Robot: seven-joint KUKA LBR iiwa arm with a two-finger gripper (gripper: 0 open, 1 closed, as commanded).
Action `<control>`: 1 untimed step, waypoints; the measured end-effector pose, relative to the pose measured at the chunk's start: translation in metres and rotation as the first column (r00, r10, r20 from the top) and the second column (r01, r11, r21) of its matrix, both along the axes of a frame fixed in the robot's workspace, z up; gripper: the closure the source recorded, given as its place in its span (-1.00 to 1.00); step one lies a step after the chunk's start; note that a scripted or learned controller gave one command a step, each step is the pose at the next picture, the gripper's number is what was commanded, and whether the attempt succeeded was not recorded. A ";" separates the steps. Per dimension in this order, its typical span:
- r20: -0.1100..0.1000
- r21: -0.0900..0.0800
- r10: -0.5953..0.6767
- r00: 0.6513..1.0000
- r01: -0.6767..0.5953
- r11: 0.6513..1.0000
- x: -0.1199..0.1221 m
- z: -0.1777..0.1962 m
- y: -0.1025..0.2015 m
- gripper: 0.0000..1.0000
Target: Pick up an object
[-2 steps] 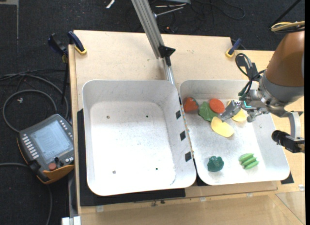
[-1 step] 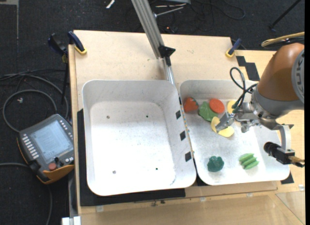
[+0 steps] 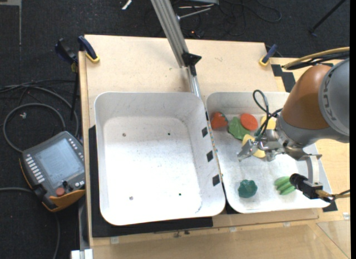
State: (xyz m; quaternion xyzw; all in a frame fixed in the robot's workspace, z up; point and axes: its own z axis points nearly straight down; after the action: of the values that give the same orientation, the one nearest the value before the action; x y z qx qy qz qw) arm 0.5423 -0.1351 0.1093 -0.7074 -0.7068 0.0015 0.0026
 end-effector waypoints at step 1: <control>0.006 -0.001 0.000 1.000 0.000 1.000 0.001 -0.014 0.001 -1.00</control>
State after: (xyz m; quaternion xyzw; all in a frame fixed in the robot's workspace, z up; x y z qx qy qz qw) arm 0.5429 -0.1346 0.0955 -0.7074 -0.7068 -0.0002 0.0000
